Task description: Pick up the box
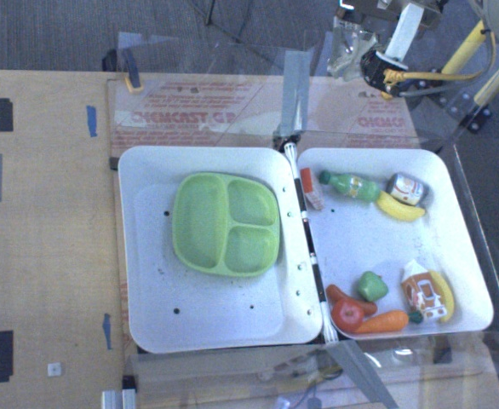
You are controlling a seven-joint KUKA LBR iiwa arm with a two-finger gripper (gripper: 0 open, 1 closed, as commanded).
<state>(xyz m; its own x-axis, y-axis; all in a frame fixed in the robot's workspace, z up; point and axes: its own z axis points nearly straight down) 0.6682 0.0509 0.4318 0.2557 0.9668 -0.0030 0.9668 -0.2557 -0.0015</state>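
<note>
An orange-and-white carton box [419, 293] lies near the front right corner of the right bin [454, 228], against a yellow banana [443, 290]. A small red-and-white box [311, 191] lies against the right bin's left wall, close to the divider. My gripper [348, 51] hangs high above the bench, beyond the far rim of the right bin and well away from both boxes. Nothing shows in it.
The right bin also holds a green bottle [352, 186], a can [407, 188], a second banana [400, 209], a green pepper [371, 285], a tomato [347, 314] and a carrot [384, 321]. A green divided plate [226, 224] lies in the left bin [147, 296].
</note>
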